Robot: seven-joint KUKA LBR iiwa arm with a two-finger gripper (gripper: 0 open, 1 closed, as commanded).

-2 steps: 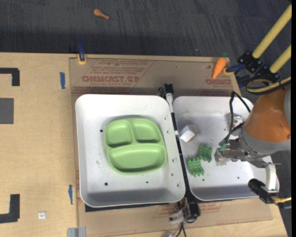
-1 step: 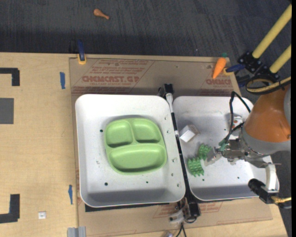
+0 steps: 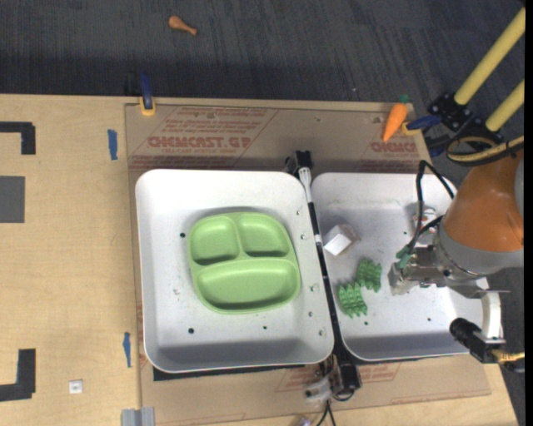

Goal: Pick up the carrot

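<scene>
The tool point(image 3: 405, 270) hangs low inside the right white bin point(image 3: 379, 341), near its right wall, under the grey wrist and orange band of the arm point(image 3: 487, 218); from this slant I cannot tell how it stands. Just to the tool's left lie two green studded blocks point(image 3: 360, 287), one beside the other, and a little farther left and up a small white and tan block point(image 3: 337, 240). Farther left, past the black divider, the left white bin point(image 3: 158, 266) holds a green sectioned plate point(image 3: 243, 262). The carrot point(image 3: 395, 121) is outside both bins, well above the tool on the brown cardboard sheet point(image 3: 208, 137) that covers the bench point(image 3: 62, 250), beside a blue clip. A small orange scrap point(image 3: 181, 25) lies far up and left on the dark floor point(image 3: 333, 42).
</scene>
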